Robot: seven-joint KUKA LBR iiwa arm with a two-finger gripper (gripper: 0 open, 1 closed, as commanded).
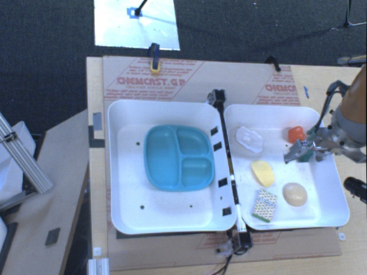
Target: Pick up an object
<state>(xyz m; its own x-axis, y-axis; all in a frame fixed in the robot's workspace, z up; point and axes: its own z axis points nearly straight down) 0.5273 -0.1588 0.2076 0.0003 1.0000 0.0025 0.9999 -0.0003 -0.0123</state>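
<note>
The right bin (330, 213) holds several small objects: a clear plastic piece (249, 138), a red-orange object (296, 134), a yellow wedge (263, 173), a tan egg-like ball (295, 194) and a green-patterned packet (264, 205). My gripper (297, 153) reaches in from the right and hangs over the bin's right half, just below the red-orange object and above the tan ball. Nothing shows between its fingers.
The left bin (123, 211) holds a blue divided plate (176, 157). A black divider strip (225, 159) runs between the bins. The bench (172, 79) carries a yellow clamp (155, 67) at the back. A metal frame (23, 159) stands at the left.
</note>
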